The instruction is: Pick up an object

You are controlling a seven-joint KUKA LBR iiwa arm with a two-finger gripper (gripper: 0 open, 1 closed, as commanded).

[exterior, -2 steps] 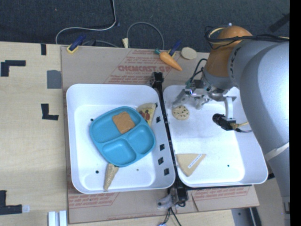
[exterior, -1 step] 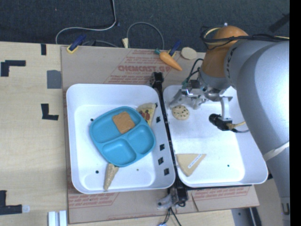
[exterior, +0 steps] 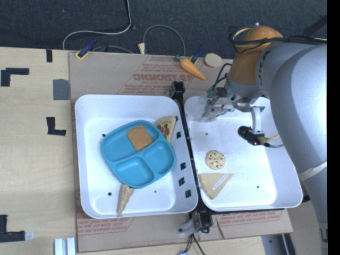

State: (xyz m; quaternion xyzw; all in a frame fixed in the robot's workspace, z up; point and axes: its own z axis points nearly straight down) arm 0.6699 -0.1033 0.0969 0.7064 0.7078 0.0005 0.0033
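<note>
My gripper [exterior: 213,108] hangs low over the far left corner of the right bin [exterior: 276,195], just under the orange wrist band. Nothing shows in it. In this bin a round cookie [exterior: 215,159] lies left of centre, well in front of the gripper. A pale triangular wedge [exterior: 214,184] lies nearer the front edge. The left bin [exterior: 87,142] holds a blue divided plate [exterior: 143,161] with a brown toast square [exterior: 140,137] on it. A pizza slice [exterior: 167,126] lies by the plate's far right edge, and a tan cone [exterior: 124,198] sits near the bin's front.
The grey arm [exterior: 303,100] covers the right bin's far right side. A toy carrot [exterior: 192,69] and a small beige object [exterior: 212,60] lie on the cardboard behind the bins. Black clips [exterior: 178,92] run along the divide between the bins. Cables trail across the back.
</note>
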